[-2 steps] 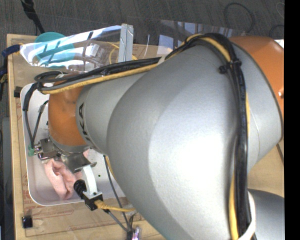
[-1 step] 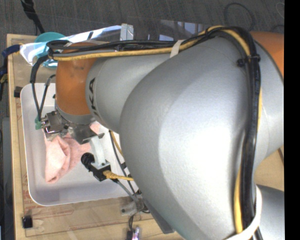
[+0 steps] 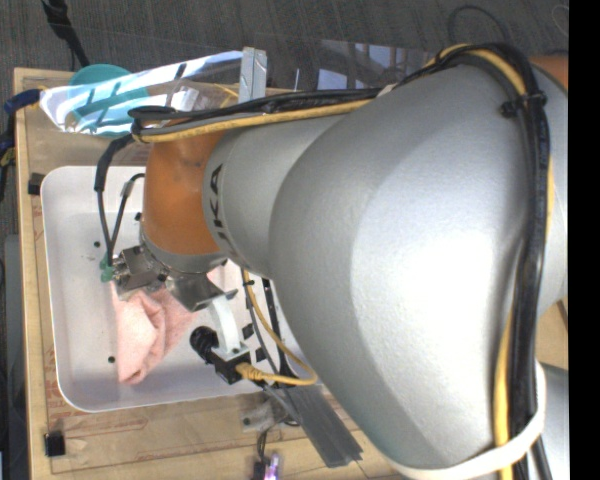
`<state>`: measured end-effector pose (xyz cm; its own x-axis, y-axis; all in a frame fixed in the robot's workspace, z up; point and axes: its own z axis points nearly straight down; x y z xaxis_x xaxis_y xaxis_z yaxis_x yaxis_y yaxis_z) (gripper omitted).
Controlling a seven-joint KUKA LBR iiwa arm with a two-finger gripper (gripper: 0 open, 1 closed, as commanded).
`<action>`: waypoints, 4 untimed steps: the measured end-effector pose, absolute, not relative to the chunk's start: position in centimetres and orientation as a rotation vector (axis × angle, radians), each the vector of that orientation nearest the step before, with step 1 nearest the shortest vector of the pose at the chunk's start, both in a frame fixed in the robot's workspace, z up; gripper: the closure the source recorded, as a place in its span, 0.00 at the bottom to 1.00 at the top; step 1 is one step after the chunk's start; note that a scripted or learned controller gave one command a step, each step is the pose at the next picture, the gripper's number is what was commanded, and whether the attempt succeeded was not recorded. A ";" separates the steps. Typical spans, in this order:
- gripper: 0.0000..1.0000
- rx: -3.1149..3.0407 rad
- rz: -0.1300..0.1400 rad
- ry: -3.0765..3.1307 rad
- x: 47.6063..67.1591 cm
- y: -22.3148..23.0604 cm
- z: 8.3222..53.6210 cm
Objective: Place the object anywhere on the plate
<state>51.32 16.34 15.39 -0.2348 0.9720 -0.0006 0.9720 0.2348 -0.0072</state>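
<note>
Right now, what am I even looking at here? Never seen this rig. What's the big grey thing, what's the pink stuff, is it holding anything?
The big grey shape is a robot arm, seen from a single fixed camera above the bench looking down at a slant, so the arm looms large as it reaches in from the right. The orange band sits just above its wrist, and the gripper hangs below that, down inside a shallow white bin. The pink stuff is a crumpled cloth lying on the bin floor, right under and beside the gripper. The wrist blocks the view of the fingertips, so I cannot tell whether the cloth is gripped or merely lying there. At the top left, a shiny silver and teal item rests on the wooden bench.
</note>
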 end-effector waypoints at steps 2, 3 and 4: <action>1.00 -1.765 0.005 -2.594 47.5 10.6 13.3; 1.00 -1.822 0.002 -2.557 47.7 5.1 19.1; 1.00 -1.557 0.003 -2.724 48.4 12.5 10.4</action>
<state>48.38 12.46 10.42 -0.5075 0.8616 0.0027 0.8616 0.5075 -0.0035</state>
